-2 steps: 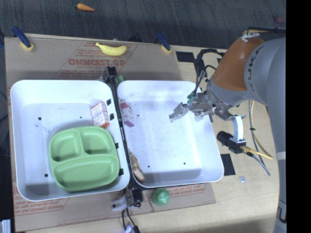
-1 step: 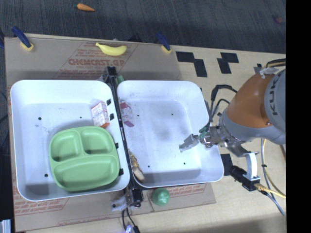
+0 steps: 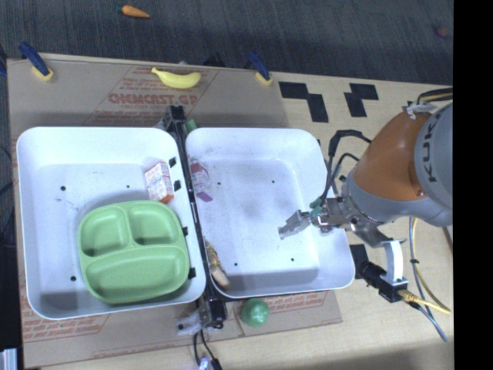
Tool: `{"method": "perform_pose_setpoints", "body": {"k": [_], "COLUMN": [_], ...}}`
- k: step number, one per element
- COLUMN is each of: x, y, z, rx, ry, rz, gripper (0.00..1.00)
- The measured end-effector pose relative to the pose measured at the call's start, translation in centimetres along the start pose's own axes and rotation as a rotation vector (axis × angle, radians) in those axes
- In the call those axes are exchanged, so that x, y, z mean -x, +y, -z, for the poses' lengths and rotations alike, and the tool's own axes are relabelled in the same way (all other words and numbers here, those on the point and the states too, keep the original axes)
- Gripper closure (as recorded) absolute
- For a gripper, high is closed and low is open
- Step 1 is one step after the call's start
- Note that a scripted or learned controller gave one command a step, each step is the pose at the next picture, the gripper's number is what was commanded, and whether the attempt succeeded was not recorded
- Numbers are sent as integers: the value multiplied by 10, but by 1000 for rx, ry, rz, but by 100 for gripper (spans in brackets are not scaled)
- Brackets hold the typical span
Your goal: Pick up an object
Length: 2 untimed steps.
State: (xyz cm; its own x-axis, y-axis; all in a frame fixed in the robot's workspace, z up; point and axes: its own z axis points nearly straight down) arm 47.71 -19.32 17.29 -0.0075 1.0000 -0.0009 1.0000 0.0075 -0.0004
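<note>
Nothing picked yet. Gripper point(image 3: 295, 224) hanging over the right bin point(image 3: 254, 133), low on its right half, above bare white floor, with no object seen in it. Open or closed? Cannot tell from this angle.

Nearest candidates well off to its left: a small clear packet point(image 3: 199, 179) tucked against that bin's left wall, and a tan scrap point(image 3: 216, 268) down in the lower left corner.

Over in the left bin point(image 3: 46, 141), a green divided plate point(image 3: 135, 253) lying flat across the lower half, and just above its upper right corner a little red-and-white carton point(image 3: 158, 181).

Outside the bins now: yellow banana point(image 3: 176, 77) on the cardboard sheet point(image 3: 131, 99) beyond the far rims, green ball point(image 3: 255, 311) just below the right bin's near edge. Blue clamps point(image 3: 36, 61) gripping the cardboard's far edge. Orange carrot point(image 3: 135, 11) out on the dark floor.

Arm point(image 3: 389, 160) reaching in from the right, orange band showing.
</note>
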Motion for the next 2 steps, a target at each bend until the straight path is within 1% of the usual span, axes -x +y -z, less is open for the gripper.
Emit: {"method": "perform_pose_setpoints", "body": {"k": [1, 2], "x": [18, 18], "y": [81, -2], "z": [-39, -75], "rx": [-3, -5], "ry": [1, 2], "rz": [0, -1], "gripper": [0, 0]}}
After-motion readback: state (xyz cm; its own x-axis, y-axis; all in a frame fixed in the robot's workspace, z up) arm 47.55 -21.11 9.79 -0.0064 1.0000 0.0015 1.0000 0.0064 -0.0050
